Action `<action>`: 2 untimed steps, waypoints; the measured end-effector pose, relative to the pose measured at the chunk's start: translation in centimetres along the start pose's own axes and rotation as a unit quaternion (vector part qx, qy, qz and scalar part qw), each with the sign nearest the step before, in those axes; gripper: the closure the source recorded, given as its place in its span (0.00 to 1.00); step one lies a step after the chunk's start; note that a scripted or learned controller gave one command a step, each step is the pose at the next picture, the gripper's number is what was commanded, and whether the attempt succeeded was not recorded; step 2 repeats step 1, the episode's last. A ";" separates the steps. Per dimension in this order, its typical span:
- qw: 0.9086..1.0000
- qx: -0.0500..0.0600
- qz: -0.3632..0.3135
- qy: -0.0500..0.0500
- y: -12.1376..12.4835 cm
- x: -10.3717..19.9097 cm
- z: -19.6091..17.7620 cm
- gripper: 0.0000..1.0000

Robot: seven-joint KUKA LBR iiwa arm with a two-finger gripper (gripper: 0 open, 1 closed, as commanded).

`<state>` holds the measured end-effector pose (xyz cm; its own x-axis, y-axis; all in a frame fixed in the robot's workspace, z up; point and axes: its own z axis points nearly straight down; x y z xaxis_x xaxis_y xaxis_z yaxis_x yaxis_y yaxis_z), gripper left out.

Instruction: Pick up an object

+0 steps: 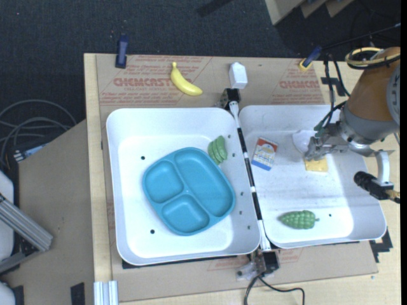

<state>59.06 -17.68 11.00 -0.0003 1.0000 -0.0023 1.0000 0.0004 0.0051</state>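
The yellow block (317,164) is being taken as the likely target; it is lying flat on the floor of the right bin (356,234), toward that bin's far right part; its outline is being read as near square, so no clear long axis or pointing direction can be assigned. The gripper (315,150) is being held directly over it, at or just above its top edge; whether contact is being made cannot be told, and its opening cannot be told either. The step in hand is being judged as the descent onto the block, with the grasp not yet confirmed; the next move is being judged to call for a closing on the block's sides, then a straight lift. Just to the left, a small card packet (264,154) is lying; nearer the front, a green bumpy fruit (299,219) is lying with its long axis left to right. In the left bin (127,234) a blue divided tray (186,190) and a green pod (218,149) are resting.
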 end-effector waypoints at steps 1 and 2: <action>1.000 0.001 0.000 0.000 0.7 -1.8 -1.3 1.00; 1.000 0.001 0.000 0.000 0.7 -1.8 -1.3 1.00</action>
